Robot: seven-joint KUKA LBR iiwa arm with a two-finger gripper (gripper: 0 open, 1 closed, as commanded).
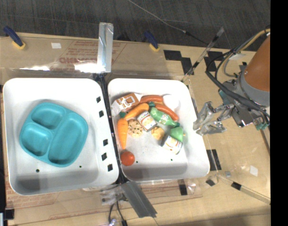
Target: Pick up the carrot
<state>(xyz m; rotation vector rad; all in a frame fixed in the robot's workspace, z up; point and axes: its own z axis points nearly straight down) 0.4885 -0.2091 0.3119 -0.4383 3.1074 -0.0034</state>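
The carrot (122, 133) lies in the right bin (195, 149), against that bin's left wall, its length running from the far side toward the near side. A small red tomato-like piece (127, 158) sits just beside its near end. A round cookie (135, 128) lies just to the right of the carrot, touching or nearly touching it.

The rest of the right bin's contents form a loose cluster toward the far half: a small brown-and-white packet (126, 100), two orange-red sausage shapes (152, 98) and (167, 110), a green bottle-like piece (163, 117), a small labelled can (146, 121) and a white jar with a green cap (175, 141).

The left bin (12, 93) holds a teal divided tray (53, 133) with three compartments, lying near the middle of the bin.

The gripper (204, 121) hangs outside the right bin, over the tabletop (238, 168) just beyond the bin's right wall, well apart from the carrot. Its metal fingers (205, 112) point left toward the bin; they appear spread apart with nothing between them. The arm (259, 69), with its orange band, enters from the right edge.
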